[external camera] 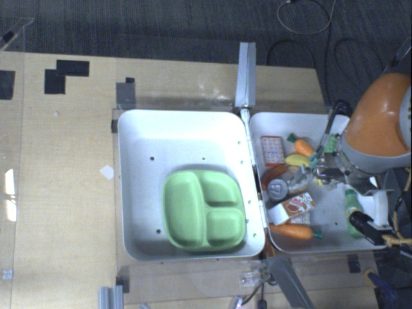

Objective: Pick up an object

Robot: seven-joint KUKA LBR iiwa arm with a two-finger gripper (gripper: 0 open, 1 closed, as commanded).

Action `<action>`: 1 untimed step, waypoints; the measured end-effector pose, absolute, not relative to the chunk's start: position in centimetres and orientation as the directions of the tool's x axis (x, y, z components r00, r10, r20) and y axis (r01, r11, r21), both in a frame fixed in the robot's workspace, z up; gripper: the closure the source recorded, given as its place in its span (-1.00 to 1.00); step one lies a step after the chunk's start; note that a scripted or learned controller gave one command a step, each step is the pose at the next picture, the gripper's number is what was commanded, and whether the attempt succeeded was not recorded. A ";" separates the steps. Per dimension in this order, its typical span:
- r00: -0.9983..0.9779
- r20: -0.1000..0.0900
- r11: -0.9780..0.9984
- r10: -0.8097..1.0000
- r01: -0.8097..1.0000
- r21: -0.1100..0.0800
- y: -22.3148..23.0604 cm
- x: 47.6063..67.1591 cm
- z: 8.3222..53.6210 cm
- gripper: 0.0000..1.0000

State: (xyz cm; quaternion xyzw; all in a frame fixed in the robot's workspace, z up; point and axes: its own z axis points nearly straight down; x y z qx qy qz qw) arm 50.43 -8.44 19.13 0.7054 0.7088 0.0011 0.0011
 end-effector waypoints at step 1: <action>-0.225 -0.001 0.225 0.974 0.974 0.006 -4.9 51.2 23.6 -1.00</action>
